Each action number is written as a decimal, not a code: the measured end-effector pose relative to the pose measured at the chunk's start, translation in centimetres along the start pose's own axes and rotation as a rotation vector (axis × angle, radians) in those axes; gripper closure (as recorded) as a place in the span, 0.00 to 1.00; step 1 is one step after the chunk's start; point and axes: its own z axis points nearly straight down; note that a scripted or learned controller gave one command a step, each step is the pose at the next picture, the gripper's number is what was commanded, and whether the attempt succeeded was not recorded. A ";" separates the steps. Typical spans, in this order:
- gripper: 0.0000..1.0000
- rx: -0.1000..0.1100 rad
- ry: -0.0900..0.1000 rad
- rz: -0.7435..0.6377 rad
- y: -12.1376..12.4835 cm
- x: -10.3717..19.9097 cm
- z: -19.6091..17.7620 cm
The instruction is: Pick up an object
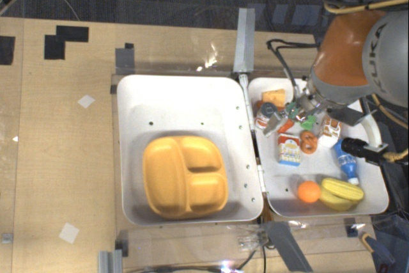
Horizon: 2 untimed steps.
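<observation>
While the grey arm with its orange band (pixel 345 48) leans over the right white bin (pixel 377 204), its gripper (pixel 300 113) sits among small packaged items; its state cannot be told. The yellow 3-compartment plastic tray (pixel 184 174) lies in the left bin (pixel 134 99).

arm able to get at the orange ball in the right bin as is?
Probably yes. The orange ball lies uncovered near the right bin's front edge, with the banana close beside it; the arm hangs over the bin's back half.
</observation>
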 end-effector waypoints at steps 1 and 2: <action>0.00 0.001 0.000 -0.003 0.1 0.2 0.0; 0.00 -0.005 -0.005 -0.053 -2.1 -5.9 11.0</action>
